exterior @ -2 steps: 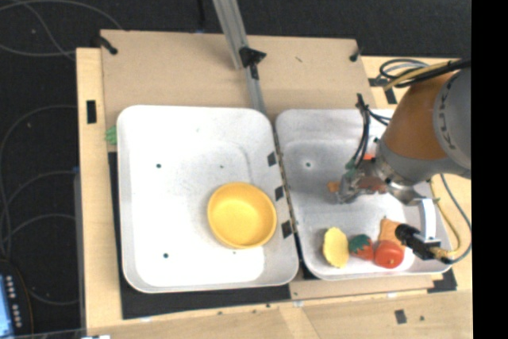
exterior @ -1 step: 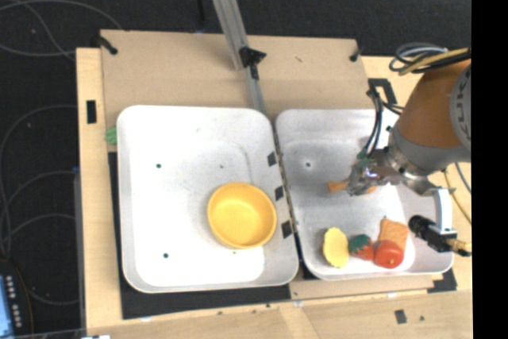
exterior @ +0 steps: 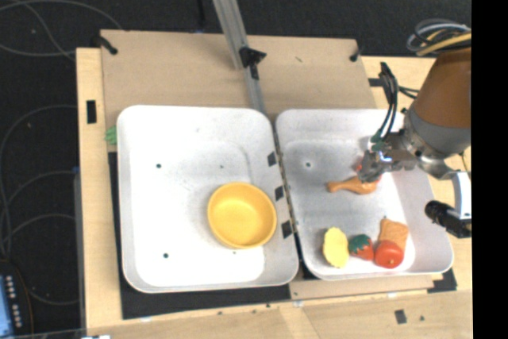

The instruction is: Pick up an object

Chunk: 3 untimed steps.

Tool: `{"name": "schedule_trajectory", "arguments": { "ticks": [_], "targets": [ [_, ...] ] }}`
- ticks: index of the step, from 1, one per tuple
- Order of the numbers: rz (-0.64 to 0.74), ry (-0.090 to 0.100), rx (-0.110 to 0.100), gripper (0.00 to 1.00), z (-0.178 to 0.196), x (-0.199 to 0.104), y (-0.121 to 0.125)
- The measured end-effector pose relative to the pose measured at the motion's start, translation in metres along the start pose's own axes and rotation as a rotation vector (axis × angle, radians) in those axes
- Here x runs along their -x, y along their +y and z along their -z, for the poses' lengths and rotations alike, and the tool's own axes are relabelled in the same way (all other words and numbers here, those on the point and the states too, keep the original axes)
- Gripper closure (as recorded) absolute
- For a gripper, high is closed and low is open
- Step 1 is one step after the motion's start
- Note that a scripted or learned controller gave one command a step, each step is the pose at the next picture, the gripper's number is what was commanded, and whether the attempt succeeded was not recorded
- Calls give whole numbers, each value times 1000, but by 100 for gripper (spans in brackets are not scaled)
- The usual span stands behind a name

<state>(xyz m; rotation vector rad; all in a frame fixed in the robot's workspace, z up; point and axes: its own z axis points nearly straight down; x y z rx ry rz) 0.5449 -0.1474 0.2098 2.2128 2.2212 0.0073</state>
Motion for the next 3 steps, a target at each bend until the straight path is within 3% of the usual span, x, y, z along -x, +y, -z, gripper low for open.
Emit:
{"name": "schedule_trajectory", "arguments": {
  "ticks": [2, 3],
  "targets": [
    [5, 4, -6, 100, 28, -105, -11],
    [3, 2, -8, 100, 22, -155, -20]
  ]
}}
